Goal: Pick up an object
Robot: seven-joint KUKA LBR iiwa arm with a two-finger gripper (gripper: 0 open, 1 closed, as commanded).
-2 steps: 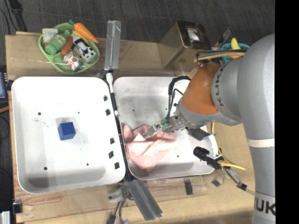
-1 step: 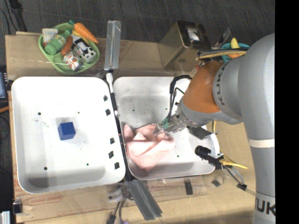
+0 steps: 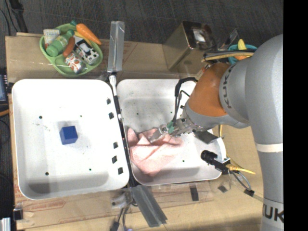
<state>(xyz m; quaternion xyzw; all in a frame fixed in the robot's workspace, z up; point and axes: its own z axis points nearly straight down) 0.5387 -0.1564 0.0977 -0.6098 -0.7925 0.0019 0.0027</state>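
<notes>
A crumpled pink cloth lies in the near left part of the right bin. My gripper is low over the cloth's upper edge, its fingertips down at the fabric; the arm reaches in from the right. From this angle I cannot make out how the fingers stand or whether any cloth is between them. A blue cube sits alone in the middle of the left bin, far from the gripper.
A green bowl of toy food stands beyond the left bin's far edge. A metal divider runs between the bins. A brown box sits behind the right bin.
</notes>
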